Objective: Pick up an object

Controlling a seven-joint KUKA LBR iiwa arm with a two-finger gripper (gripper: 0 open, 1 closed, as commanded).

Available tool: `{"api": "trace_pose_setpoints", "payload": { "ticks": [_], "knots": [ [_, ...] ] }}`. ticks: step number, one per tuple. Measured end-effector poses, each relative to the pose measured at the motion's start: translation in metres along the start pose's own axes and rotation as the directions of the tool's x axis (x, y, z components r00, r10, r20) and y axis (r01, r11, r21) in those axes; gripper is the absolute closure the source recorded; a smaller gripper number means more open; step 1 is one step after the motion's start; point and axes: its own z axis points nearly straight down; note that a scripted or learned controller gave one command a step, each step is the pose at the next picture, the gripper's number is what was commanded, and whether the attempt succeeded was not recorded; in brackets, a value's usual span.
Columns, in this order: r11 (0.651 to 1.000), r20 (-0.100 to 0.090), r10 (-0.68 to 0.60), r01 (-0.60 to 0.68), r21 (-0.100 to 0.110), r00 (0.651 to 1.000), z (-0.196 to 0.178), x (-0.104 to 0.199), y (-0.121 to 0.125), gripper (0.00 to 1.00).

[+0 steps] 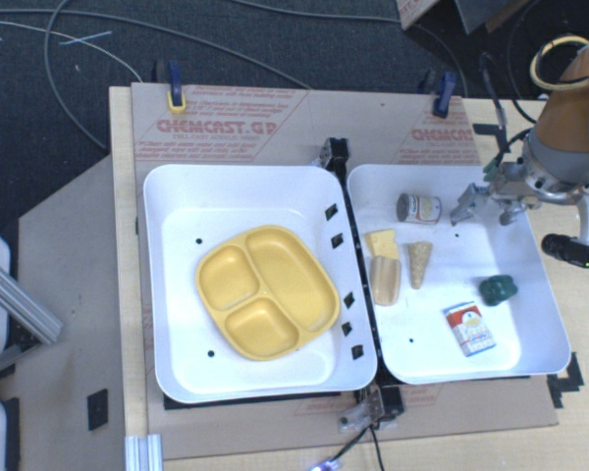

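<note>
My gripper hangs over the upper right part of the right bin, its two fingers spread apart with nothing between them. A small grey can lies just left of it. Lower down lie a yellow wedge, a tan bread-like piece and a tan cone. A dark green lump and a small red-and-white carton rest toward the bin's right and front.
The left bin holds a yellow three-section plate. Black clips line the divider between the bins. Blue clamps hold the board at the back. Cables run along the floor beyond.
</note>
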Motion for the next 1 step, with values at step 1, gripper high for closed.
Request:
{"api": "trace_pose_setpoints", "payload": {
  "ticks": [1],
  "knots": [
    [1.0,-0.001,-0.001,0.001,-0.001,1.0,0.0438,0.0014,-0.0001,0.0]
  ]
}}
